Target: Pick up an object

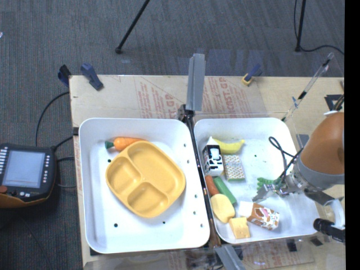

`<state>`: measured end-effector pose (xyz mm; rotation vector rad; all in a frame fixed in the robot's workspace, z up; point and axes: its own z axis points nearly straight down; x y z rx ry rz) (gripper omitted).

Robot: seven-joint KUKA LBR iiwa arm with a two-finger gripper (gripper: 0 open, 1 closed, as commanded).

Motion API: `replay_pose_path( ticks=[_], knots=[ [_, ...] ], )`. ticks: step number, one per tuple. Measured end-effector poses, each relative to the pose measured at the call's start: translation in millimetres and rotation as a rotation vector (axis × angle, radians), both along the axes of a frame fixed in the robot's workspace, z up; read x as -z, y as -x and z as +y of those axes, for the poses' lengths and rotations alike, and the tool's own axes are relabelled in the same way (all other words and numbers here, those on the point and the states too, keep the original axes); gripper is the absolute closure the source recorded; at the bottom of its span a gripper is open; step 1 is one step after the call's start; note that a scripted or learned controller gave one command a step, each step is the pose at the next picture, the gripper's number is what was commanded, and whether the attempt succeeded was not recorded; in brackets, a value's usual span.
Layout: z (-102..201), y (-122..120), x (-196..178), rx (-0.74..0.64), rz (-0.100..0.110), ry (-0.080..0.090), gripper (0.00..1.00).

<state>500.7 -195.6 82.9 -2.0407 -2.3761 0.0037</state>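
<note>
On the tabletop [236,94] I see two white bins: the left bin [95,207] carries a yellow tray [145,178]. In the right bin [281,129] toy food [225,176] crowds the left side; my tool [269,191] hovers low just beside it, fingers spread apart, gripping nothing.

The arm [329,151] has a rounded orange band above a grey wrist, a black cable looping beside it.

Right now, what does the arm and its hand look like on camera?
The arm is rounded, with an orange band above a grey wrist section. Its hand is a small metallic silver assembly, and a thin black cable loops beside it.
</note>
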Motion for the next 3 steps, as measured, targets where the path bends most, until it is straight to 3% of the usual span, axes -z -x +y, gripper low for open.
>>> replay_pose_path(
  ticks=[1,2,3],
  knots=[
    [-15,-54,0,-0.057,-0.003,-0.003,0.0],
    [-17,-53,-6,-0.051,0.003,-0.004,1.0],
    [59,-66,-112,-0.228,-0.011,0.002,1.0]
  ],
)
